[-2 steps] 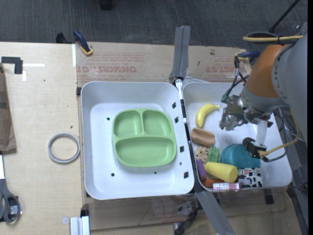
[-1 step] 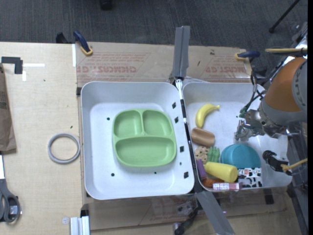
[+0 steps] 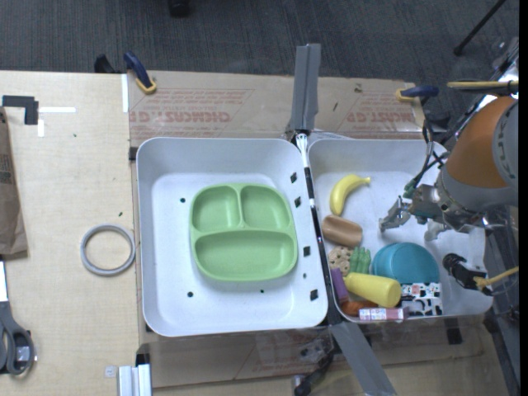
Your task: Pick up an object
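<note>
Hovering gripper (image 3: 396, 215), fingers look spread apart, clamping nothing. Blue bowl (image 3: 404, 264) just below it, banana (image 3: 347, 192) to its left, yellow cylinder (image 3: 372, 288) further below, all inside right bin (image 3: 375, 157).

A green three-compartment plastic plate (image 3: 244, 242) is seen in the left shallow white bin (image 3: 157, 246). In the right white bin (image 3: 388, 159), the grey two-finger gripper (image 3: 398, 215) is held above the floor, between a yellow banana (image 3: 346, 191) and a blue bowl (image 3: 404, 263).
</note>
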Controlling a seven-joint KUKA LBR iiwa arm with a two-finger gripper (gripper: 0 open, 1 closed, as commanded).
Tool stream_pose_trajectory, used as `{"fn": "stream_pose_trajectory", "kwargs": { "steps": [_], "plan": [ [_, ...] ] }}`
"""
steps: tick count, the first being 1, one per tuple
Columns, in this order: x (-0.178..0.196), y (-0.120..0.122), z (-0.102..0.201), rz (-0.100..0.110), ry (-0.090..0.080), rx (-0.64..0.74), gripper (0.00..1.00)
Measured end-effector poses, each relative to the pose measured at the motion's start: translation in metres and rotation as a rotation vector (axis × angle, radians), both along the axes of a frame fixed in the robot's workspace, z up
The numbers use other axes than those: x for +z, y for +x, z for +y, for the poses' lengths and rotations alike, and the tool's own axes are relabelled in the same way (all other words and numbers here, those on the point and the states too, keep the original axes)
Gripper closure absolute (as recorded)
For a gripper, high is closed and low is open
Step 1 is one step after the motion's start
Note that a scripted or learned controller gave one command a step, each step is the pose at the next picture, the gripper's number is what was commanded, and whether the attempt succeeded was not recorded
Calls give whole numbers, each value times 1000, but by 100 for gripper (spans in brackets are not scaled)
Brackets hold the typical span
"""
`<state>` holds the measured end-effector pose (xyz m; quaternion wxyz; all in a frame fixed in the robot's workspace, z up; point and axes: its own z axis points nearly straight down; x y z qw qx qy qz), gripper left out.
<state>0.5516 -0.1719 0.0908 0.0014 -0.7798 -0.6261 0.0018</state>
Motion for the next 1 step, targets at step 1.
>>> {"fn": "stream_pose_trajectory", "kwargs": {
  "steps": [1],
  "plan": [
    [0, -15, -4, -2, 1, 191, 0]
  ]
}}
